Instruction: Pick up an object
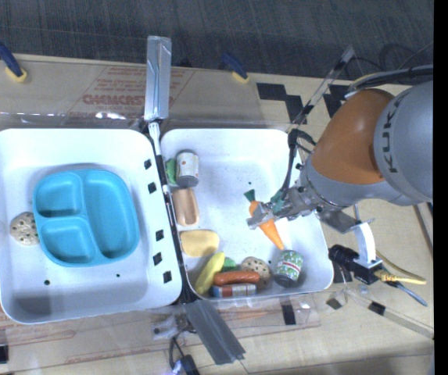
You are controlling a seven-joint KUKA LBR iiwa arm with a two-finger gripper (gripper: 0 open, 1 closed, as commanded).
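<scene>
A toy carrot (273, 233), orange with a small green top, lies at a slant in the right bin (231, 143), toward its right side. My gripper (269, 212) has come down from the right over the carrot's middle. Its fingers cross the carrot, orange showing on both sides of them, so it looks shut on the carrot. I cannot tell whether the carrot still rests on the bin floor.
The right bin also holds a small tin can (186, 169), a tan block (184, 207), a yellow piece (198, 243), a banana (208, 272), a red sausage (235, 277), a cookie (255, 268) and a green-and-white can (289, 266). The left bin (5, 151) holds a blue divided plate (87, 215) and a cookie (23, 227).
</scene>
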